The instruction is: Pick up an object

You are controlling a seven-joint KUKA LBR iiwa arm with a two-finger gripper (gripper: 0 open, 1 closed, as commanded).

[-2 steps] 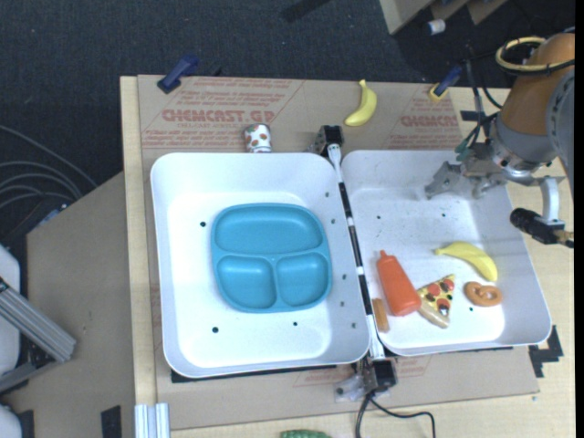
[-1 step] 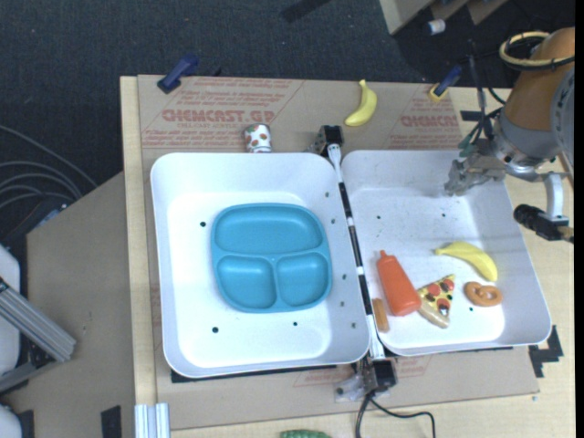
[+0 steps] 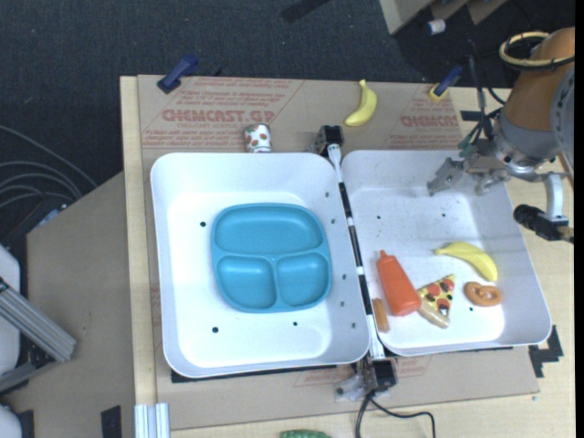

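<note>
In the right bin (image 3: 511, 336) lie an orange bottle (image 3: 398, 284), a pizza slice (image 3: 438, 299), a yellow banana (image 3: 470, 258), a small donut (image 3: 482, 294) and a thin brown piece (image 3: 380, 314) by the left wall. My gripper (image 3: 465, 179) hangs over the far part of this bin, above bare white floor. Its fingers are spread open with nothing between them. It is well behind the banana and the other items.
The left bin (image 3: 182, 336) holds a blue divided plate (image 3: 270, 255). On the cardboard behind the bins lie a second banana (image 3: 362, 105) and a small patterned cup (image 3: 258, 138). Clamps sit between the bins at the far end (image 3: 328, 140) and the near end (image 3: 374, 374).
</note>
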